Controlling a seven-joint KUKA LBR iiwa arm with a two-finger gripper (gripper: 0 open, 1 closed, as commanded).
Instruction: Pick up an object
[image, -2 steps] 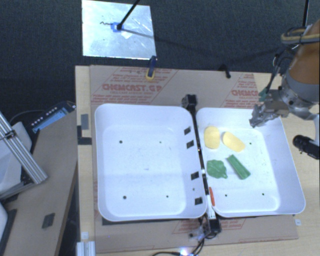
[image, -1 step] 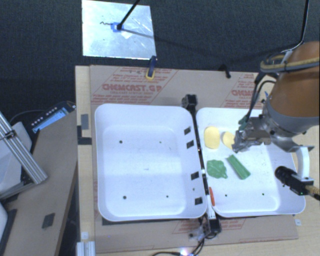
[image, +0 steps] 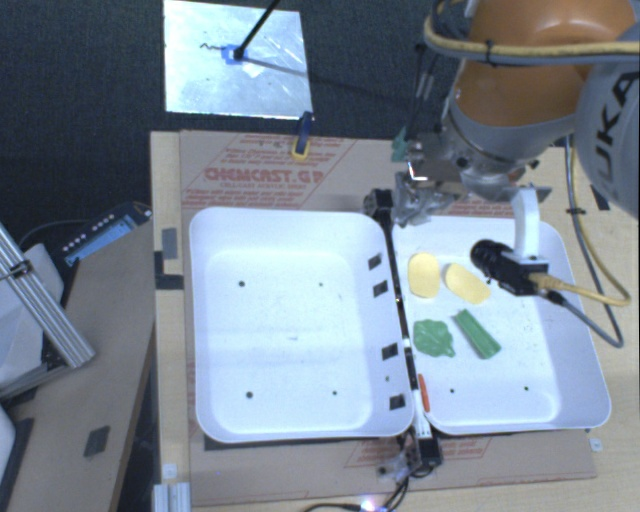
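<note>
- Nearest the camera, the right bin (image: 520, 410) has bare floor along its front; its four small things cluster toward 11 o'clock
- Green leafy piece (image: 433, 338) and green stick (image: 477, 333) lie just beside each other; two yellow pieces (image: 424, 275) (image: 466, 284) sit behind them
- All look light, plastic and probably slick; the stick's narrow middle seems the surest hold
- Whether the hand (image: 415, 195), at the bin's 12 o'clock rim, is spread cannot be told
</note>
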